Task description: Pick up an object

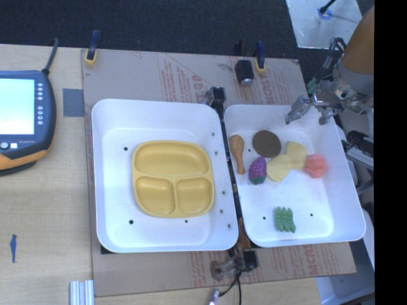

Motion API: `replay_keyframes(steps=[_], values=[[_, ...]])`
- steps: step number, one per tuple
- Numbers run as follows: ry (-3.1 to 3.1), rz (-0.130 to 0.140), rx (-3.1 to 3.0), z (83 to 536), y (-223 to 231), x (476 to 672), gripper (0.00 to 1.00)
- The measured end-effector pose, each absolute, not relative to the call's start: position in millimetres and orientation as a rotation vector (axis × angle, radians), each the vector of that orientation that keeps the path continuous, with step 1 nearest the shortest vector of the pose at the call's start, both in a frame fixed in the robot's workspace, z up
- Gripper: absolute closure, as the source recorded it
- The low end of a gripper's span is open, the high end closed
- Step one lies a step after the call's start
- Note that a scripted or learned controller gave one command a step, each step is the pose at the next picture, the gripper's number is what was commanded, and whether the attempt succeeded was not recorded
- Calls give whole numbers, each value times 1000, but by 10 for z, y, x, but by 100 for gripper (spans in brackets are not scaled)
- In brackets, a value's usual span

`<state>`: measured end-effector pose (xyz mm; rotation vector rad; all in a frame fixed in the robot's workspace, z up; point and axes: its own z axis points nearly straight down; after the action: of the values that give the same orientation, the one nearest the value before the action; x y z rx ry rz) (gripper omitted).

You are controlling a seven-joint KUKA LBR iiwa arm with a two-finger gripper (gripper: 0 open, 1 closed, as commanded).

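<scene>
— Brown, round and flat: which item lies nearest my fingers?

— The brown disc [266, 143], in the right bin [331, 224], toward its far side. Touching it sits a pale yellow lump [296, 151], with a second yellow piece [278, 168] just below. A pink piece [315, 164] rests at the right of the cluster; a purple piece [257, 169] and a tan drumstick [237, 152] lie at its left. Green pods [284, 219] lie apart, nearer the front rim.

— And my gripper [313, 108]?

— Above the bin's far right corner, fingers spread apart, nothing between them, clear of every item.

— The other bin?

— The left bin [108, 170] holds a yellow divided tray [173, 177]. A tablet [22, 119] rests on the bench at far left.
</scene>
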<state>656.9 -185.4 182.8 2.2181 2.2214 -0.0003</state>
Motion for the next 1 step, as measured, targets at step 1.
replay_keyframes(steps=[1], values=[[2228,-7,2220,1072,-2122,6160,0]])
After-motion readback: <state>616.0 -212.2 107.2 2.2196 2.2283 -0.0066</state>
